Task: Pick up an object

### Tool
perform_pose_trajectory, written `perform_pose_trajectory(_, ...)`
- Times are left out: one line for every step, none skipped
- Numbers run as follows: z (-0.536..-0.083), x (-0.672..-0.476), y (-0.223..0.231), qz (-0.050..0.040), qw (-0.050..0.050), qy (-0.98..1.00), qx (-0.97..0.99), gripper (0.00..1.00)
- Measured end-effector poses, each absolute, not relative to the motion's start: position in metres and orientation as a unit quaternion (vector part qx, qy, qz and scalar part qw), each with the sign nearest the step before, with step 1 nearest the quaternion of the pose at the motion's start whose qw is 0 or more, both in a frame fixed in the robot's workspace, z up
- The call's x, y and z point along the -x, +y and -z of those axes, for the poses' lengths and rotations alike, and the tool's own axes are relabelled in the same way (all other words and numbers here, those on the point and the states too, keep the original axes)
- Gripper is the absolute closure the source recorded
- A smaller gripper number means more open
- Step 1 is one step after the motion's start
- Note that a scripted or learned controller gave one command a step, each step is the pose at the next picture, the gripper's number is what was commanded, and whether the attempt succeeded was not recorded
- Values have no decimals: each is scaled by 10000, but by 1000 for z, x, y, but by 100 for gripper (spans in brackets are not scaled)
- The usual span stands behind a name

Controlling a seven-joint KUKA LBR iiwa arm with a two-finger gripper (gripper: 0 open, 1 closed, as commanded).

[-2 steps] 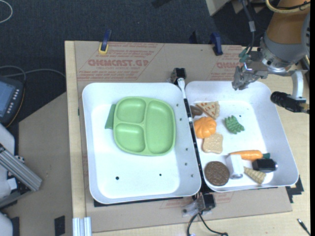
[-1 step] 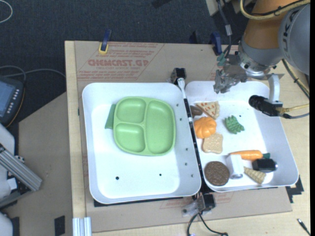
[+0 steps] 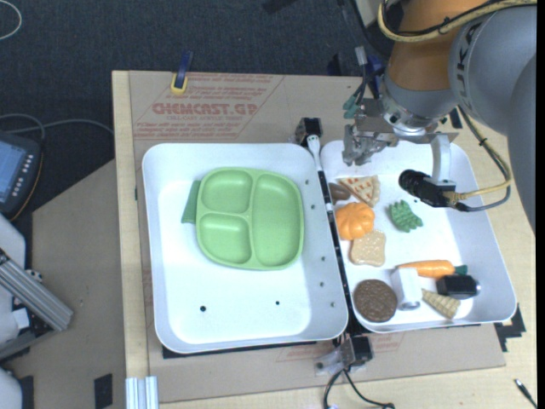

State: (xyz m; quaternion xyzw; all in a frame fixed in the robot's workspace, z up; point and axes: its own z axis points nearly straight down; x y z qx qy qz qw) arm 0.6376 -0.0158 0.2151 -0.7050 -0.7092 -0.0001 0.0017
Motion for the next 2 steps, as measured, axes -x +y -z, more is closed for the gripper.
perform_pose_trajectory(-236,-638,-11,15,-13,-7077,7065,100)
perform_pose_trajectory(-223,-645,-2,2,-4,-7075,7068,100)
